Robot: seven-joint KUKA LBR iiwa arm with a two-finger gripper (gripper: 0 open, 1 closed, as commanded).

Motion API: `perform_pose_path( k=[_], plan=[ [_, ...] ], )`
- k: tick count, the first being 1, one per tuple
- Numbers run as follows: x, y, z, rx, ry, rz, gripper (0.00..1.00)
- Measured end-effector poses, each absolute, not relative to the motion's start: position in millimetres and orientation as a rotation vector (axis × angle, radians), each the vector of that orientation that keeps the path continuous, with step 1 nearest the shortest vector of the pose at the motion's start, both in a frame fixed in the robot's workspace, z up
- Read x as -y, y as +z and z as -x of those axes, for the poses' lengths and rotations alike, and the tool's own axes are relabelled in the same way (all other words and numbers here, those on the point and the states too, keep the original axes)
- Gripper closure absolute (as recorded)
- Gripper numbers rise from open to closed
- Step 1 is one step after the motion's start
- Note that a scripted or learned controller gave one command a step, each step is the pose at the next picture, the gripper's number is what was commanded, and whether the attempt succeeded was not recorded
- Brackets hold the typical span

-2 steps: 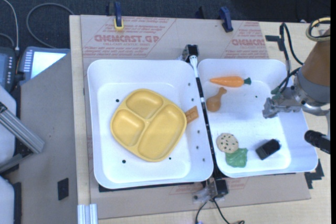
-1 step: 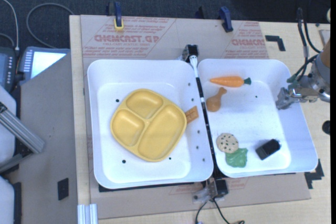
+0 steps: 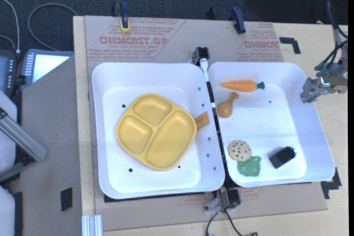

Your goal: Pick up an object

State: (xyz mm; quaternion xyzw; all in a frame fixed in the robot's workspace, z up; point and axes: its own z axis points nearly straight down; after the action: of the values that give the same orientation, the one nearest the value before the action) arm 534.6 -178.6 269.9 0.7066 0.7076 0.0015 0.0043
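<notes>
The hand is hanging at the right edge of the right bin, over its rim; whether it is open or closed cannot be told, and nothing is showing in its grip. In that bin, a carrot is lying near the far wall, a drumstick just below it, a cookie touching a green leaf piece, and a black block apart to the right. A yellow divided plate is sitting in the left bin on the counter.
</notes>
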Motion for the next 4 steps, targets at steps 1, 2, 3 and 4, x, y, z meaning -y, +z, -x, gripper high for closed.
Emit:
perform_pose_path(
  k=[1, 2, 3, 4],
  plan=[
    [121.4, 270.9, -544.4, -2.227, 0.002, -2.214, 1.00],
    [77.3, 261.3, -539.7, -2.227, -0.001, -2.219, 1.00],
    [27.6, 264.3, -537.9, -2.228, 0.000, -2.218, 1.00],
    [-27.5, 264.7, -545.5, -2.227, 0.003, -2.215, 1.00]
  ],
)
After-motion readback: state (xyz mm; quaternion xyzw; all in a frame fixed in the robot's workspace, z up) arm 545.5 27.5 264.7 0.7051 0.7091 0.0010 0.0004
